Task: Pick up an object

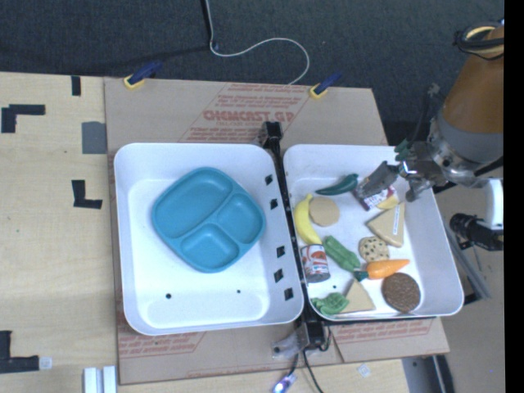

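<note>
Jaws [391, 178], perhaps gripping nothing, over cardboard-backed right bin [434, 244], dark carpet [98, 15] beyond.

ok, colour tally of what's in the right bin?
Green: 3, a pepper, a pickle, a leaf
Yellow: 1, banana
Orange: 1, carrot
Brown: 1, round cookie
Tan or cream: 5
Red and white: 1, can
Total: 12
</note>
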Available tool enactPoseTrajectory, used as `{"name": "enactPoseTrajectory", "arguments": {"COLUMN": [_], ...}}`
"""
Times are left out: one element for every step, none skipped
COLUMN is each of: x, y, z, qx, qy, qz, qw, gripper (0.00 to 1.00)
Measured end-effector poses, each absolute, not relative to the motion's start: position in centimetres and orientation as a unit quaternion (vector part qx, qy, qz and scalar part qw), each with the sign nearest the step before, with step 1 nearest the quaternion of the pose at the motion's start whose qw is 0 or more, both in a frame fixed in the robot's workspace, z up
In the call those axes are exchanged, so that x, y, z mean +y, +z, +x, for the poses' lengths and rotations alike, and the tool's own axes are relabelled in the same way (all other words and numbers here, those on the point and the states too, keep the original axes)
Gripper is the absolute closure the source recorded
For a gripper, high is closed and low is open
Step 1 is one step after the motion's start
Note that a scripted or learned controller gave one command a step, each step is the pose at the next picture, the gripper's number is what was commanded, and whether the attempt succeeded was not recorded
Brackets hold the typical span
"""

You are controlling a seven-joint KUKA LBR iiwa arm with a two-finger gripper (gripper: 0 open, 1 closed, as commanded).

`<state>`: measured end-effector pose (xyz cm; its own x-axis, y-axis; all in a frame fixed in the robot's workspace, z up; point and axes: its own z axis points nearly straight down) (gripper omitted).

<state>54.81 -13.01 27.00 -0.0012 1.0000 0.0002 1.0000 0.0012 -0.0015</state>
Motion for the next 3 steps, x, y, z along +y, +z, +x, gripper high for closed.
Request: {"name": "enactPoseTrajectory", "arguments": {"x": [-8.6, 2.1, 1.5], "y": [24.6, 21.2, 22.4], "z": [50.1, 48.2, 48.3], "qx": [-0.708, -0.711, -0.708], "qy": [0.0016, 0.0014, 0.0017], "qz": [-0.706, -0.703, -0.706], "qw": [0.003, 0.004, 0.002], "gripper": [0.0, 0.0, 1.0]}}
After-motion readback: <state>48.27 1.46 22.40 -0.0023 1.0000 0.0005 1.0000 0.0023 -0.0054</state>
